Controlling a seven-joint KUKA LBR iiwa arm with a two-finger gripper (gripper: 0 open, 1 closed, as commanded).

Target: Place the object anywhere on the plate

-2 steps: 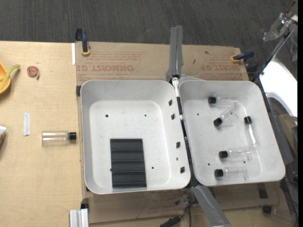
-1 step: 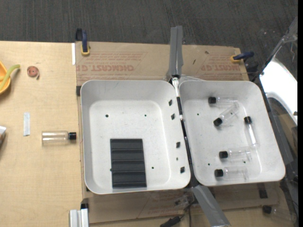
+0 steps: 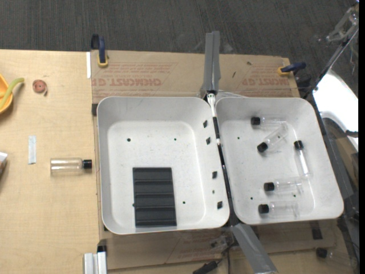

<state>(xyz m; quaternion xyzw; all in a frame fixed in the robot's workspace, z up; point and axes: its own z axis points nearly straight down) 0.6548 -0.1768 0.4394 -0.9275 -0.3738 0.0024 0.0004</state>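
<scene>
Dark grey carpet floor (image 3: 171, 10) runs along the far side of the pale wood counter (image 3: 57, 221) as I watch from the remote station. At the counter's left edge lies a yellow object (image 3: 4, 93), cut off by the frame. Near it are a small reddish disc (image 3: 39, 85), a short white strip (image 3: 32, 150) and a stray vial (image 3: 68, 164) lying on its side just beside the left bin (image 3: 105, 170).

A cardboard sheet (image 3: 142, 76), held by a blue clamp (image 3: 97, 43) at each far corner, lies under both bins. In the left bin a black ribbed plate (image 3: 154, 197) lies flat near the front wall, with bare white floor behind it and to either side. A grey metal bar (image 3: 212, 61) points down at the seam where the two bins meet.

The right bin (image 3: 239, 170) holds the task's objects: five clear black-capped vials (image 3: 274, 137), scattered on their sides across its right half, none touching the plate. I cannot tell the state of the claw.
</scene>
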